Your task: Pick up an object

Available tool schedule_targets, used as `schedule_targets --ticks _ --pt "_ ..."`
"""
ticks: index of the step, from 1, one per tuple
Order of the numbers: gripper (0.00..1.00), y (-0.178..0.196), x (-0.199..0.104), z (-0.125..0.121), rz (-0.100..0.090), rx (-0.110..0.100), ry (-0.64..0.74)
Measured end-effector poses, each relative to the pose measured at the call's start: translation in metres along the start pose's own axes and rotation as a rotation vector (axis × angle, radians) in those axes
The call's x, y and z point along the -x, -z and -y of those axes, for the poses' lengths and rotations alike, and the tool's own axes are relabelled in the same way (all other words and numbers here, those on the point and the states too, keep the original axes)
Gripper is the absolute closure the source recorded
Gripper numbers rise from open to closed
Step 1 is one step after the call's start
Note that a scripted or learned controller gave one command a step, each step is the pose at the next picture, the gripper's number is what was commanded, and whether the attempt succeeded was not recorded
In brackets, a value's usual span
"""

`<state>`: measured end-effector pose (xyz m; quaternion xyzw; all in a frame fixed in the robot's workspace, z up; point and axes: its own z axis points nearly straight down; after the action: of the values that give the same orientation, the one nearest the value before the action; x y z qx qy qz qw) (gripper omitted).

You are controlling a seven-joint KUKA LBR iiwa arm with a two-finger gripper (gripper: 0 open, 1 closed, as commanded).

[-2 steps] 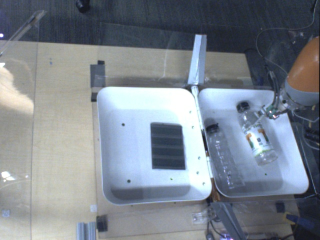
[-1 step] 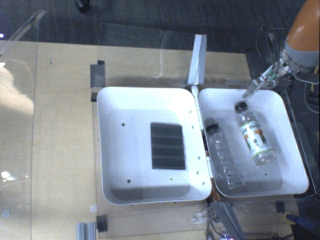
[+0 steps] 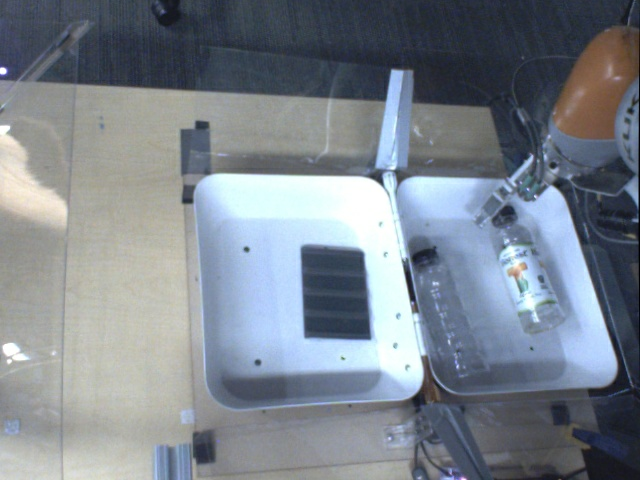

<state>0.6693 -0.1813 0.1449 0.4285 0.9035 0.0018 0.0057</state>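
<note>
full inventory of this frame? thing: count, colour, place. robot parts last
bins: 2, white, side by side on the bench
ridged pad: 1, dark grey, middle of the left bin
clear bottle: 1, transparent with a black cap, lying along the left wall of the right bin
labelled bottle: 1, clear with an orange and green label, lying in the right part of the right bin
arm: 1, grey with an orange band, upper right
gripper: 1, silver, above the right bin's far end, beside the labelled bottle's cap

Two white bins (image 3: 215, 268) side by side, wooden bench (image 3: 100, 268), dark ribbed panel (image 3: 335, 291) in left bin
</note>
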Motion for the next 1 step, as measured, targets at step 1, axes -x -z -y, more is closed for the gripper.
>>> schedule_targets --ticks 1 --pt "0.00 -0.0508 0.0149 0.0220 -0.014 -0.012 0.006"
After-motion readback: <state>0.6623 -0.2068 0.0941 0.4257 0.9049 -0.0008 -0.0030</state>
